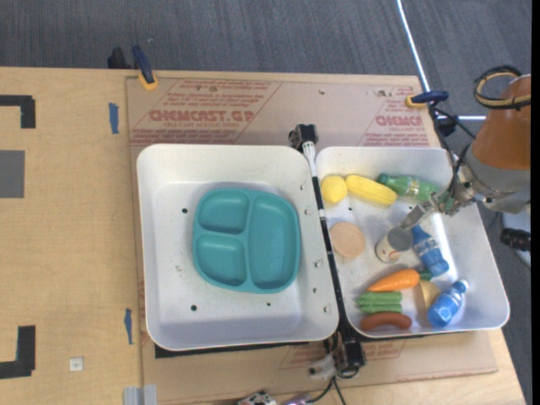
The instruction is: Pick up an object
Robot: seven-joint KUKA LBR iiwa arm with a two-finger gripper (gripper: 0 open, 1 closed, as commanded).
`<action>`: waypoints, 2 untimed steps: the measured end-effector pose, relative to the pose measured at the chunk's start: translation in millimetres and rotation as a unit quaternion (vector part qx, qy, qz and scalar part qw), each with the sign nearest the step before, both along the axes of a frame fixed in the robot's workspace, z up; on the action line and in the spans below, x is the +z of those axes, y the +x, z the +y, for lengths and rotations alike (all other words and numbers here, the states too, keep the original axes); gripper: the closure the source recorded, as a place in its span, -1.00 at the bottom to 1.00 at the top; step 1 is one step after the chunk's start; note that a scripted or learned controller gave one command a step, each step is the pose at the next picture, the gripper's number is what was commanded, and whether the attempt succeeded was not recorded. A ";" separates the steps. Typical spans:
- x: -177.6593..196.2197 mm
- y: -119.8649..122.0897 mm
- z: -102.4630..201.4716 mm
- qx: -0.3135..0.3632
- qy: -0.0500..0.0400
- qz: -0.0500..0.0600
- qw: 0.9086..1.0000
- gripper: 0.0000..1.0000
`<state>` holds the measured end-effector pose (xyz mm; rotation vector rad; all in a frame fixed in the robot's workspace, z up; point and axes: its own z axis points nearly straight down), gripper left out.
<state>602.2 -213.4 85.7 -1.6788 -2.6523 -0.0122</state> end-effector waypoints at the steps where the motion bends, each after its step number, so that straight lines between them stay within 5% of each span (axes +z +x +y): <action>1: 11.5 1.2 -3.0 -0.001 -0.004 -0.004 1.000 1.00; 2: 11.2 1.1 -1.9 0.000 -0.003 -0.003 1.000 -1.00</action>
